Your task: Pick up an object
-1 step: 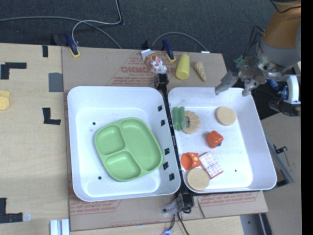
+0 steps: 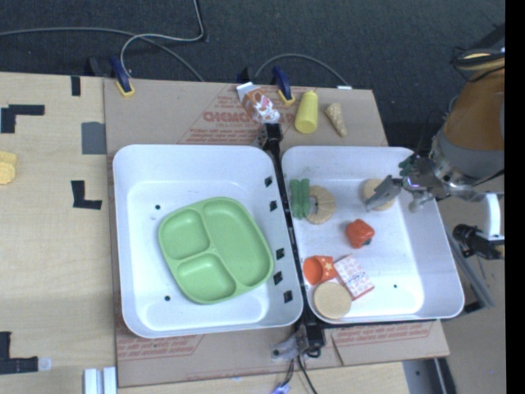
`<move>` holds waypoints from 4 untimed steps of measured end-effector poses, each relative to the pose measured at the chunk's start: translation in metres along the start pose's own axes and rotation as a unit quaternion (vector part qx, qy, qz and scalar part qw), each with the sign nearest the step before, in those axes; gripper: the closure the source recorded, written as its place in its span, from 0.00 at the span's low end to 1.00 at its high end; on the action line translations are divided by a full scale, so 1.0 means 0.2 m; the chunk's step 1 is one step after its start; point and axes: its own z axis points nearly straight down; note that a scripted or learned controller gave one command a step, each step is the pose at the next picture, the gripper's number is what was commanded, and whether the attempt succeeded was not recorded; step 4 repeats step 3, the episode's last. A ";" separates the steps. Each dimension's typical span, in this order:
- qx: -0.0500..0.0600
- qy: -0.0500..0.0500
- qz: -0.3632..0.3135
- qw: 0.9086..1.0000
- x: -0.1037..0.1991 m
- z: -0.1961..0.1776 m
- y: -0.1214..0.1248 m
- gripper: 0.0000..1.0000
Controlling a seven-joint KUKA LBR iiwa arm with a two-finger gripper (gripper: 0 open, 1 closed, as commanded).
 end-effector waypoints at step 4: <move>-0.003 0.000 -0.002 1.000 0.45 0.08 0.02 1.00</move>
